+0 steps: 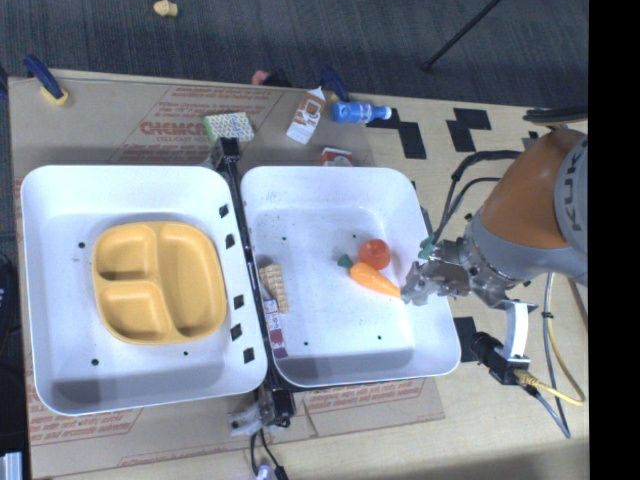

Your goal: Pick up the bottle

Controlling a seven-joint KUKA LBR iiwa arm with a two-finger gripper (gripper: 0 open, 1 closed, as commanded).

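Bottle (359, 113) lay on counter (470, 158) beyond right bin (330, 183), outside your reach path. Gripper (416, 290) hung near carrot (374, 280); grip state unclear.

Two shallow white plastic bins (330, 193), smooth w/ slight sheen, sit on matt brown printed cardboard (150, 128). Yellow three-part plastic tray (160, 278) looks smooth, semi-matt; orange plastic carrot (375, 280) & red tomato (375, 252) glossy. Small blue plastic bottle (352, 113) shiny; arm's orange band (530, 193) smooth, satin.
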